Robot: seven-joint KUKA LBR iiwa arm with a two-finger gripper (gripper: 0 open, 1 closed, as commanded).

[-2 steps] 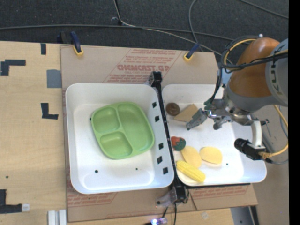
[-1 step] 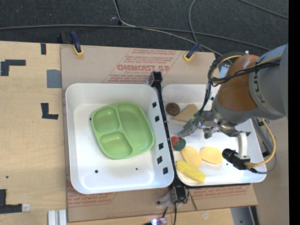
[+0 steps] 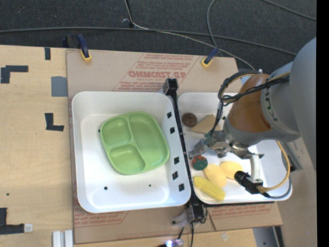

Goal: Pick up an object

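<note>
In the right bin point(image 3: 226, 202) lie several small food toys. A brown round piece point(image 3: 189, 119) and a tan wedge point(image 3: 207, 122) rest near the bin's far left. A red and green piece point(image 3: 199, 162) sits by the left wall, with a yellow lump point(image 3: 215, 175), a second yellow piece point(image 3: 231, 166) and a corn cob point(image 3: 209, 189) toward the near side. My gripper point(image 3: 200, 147) hangs low over the bin's left part, just above the red and green piece. The wrist covers the bin's middle.
The left bin point(image 3: 87, 189) holds a green divided plate point(image 3: 134, 142). A black divider point(image 3: 176, 138) runs between the two bins. Cables cross the dark floor behind the bench, and two clamps point(image 3: 84, 53) pin the cardboard sheet.
</note>
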